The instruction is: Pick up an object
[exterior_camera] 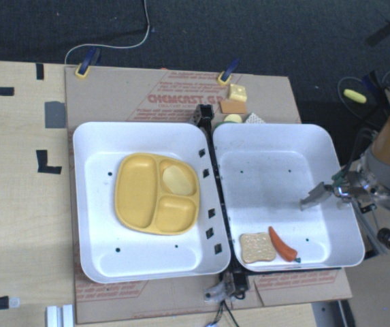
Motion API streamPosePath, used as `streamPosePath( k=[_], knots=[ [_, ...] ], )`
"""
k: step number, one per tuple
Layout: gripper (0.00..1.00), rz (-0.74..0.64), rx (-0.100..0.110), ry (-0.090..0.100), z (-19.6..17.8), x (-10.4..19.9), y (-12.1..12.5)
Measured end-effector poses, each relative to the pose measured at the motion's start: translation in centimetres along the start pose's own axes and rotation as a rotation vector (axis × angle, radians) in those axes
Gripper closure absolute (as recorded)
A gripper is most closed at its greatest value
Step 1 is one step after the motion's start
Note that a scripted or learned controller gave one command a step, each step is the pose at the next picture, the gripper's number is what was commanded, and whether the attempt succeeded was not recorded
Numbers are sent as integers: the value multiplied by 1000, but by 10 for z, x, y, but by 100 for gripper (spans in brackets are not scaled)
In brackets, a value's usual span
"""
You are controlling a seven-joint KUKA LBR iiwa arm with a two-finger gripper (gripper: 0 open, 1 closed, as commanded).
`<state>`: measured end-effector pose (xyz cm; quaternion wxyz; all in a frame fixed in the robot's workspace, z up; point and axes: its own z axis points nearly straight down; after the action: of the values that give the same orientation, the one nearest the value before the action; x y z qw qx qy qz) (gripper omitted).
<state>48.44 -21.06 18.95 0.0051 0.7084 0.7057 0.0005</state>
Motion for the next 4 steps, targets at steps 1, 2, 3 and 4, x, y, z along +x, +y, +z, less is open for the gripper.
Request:
streamPosePath(
  k=[1, 2, 3, 4],
  knots=[
    [0, -9, 17, 12, 85, 65, -3],
    [100, -5, 12, 9, 71, 61, -2],
    [0, -5, 12, 9, 72, 61, -2],
    [0, -5, -10, -2, -80, 23, 50]
  ],
)
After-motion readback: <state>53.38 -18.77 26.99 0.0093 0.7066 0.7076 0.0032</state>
